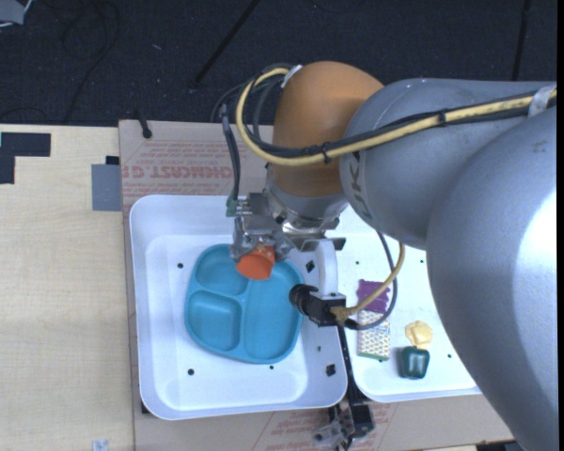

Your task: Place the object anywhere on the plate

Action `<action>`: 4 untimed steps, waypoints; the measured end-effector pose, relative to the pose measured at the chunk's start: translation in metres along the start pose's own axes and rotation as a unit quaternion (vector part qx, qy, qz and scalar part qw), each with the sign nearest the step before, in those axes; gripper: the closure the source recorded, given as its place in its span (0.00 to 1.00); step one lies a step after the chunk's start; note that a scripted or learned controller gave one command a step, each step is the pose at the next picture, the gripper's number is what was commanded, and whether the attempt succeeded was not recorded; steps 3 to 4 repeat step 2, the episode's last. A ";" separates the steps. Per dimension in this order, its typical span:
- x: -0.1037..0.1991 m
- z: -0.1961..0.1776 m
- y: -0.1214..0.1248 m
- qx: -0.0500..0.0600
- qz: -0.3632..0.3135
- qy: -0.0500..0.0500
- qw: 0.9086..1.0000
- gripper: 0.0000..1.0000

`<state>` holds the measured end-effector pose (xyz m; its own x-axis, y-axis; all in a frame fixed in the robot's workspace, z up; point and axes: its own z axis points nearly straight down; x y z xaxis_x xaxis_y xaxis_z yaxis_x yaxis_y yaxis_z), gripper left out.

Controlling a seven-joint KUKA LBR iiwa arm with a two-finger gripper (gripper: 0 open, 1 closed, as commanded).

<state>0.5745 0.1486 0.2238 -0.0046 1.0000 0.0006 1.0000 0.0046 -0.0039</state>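
Observation:
A blue plate [240, 313] with compartments lies in the left white bin [160, 346]. My gripper [256, 252] hangs over the plate's upper right rim, pointing down. A small orange object [256, 267] sits between its fingertips, just above the plate's top edge, and the fingers are shut on it. The wrist and the arm's orange band hide the far part of the bin behind the gripper.
The right bin [451, 383] holds a purple piece [369, 294], a speckled white piece [374, 342], a yellow piece [418, 332] and a teal block [414, 363]. A black cable plug [312, 303] hangs from the wrist over the divide between the bins.

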 end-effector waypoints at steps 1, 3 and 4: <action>0.035 -0.005 -0.030 0.001 0.001 0.000 1.000 1.00; 0.035 -0.005 -0.030 0.001 0.001 -0.001 1.000 0.00; 0.035 -0.005 -0.030 0.001 0.001 -0.001 1.000 0.00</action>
